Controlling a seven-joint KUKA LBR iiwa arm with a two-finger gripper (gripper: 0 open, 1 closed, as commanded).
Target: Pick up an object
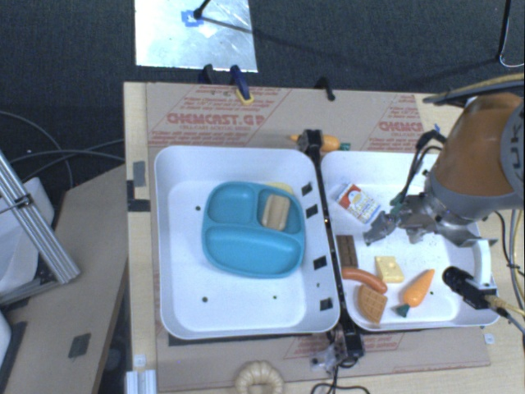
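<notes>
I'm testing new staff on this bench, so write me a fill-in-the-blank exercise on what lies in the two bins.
1. The blue tray lies in the ____ bin.
2. The carrot lies in the same bin as the ____ cheese wedge.
3. The sausage lies just above the ____.
4. The gripper hangs over the ____ bin.

Missing words: left; yellow; waffle; right

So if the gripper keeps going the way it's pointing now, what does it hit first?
The gripper points left and slightly downward in the camera view. Probably bare floor of the right bin first, near the small white carton, then the dark divider. Depth is unclear.
</notes>
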